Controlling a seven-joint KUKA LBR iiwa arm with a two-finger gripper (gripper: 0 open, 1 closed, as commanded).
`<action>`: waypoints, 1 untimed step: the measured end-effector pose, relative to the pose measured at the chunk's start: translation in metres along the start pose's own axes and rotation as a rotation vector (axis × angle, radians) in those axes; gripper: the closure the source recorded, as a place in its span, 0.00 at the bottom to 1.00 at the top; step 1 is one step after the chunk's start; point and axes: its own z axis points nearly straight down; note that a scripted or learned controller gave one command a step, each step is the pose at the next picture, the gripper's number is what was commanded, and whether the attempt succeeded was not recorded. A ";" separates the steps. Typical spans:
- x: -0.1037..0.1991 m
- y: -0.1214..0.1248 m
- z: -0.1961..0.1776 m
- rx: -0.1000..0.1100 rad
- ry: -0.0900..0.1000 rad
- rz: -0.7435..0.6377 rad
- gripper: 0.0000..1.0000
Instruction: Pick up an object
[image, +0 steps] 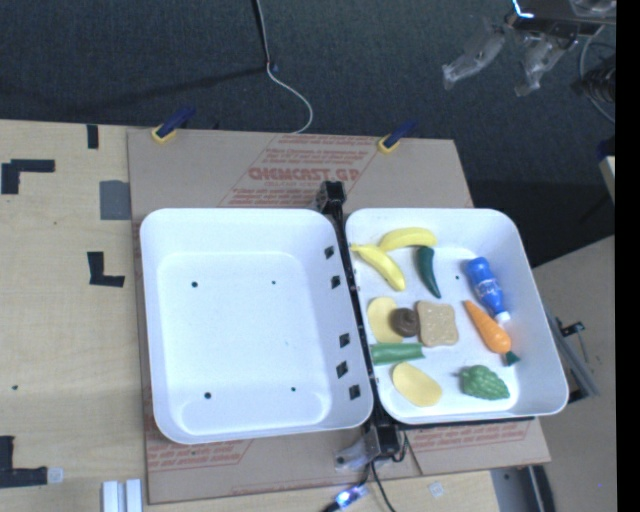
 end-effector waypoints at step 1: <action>0.001 0.000 0.002 0.019 -0.001 0.000 1.00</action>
